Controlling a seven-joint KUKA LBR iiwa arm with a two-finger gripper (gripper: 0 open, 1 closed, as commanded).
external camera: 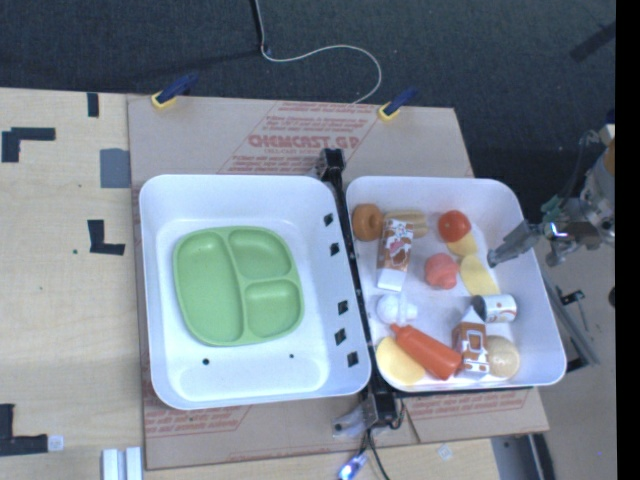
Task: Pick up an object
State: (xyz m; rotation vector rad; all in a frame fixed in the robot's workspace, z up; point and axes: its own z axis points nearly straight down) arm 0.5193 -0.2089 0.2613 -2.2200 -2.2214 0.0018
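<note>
Carrot point(428, 348) and other toy food crowd the right bin's point(530, 298) near end; gripper point(497, 256) at its far-right rim.
Left bin point(160, 268) holds a green tray point(238, 285). Doughnut point(367, 221), tomato point(453, 225), carton point(395, 246) lie farther back. Gripper sits beside a yellow piece point(477, 274), possibly touching; whether its fingers are spread or pressed together, cannot tell.

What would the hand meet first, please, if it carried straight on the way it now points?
Probably the yellow banana-like toy just beyond the hand, at the right bin's right side. The hand points down and left; its height above the toys is unclear.
</note>
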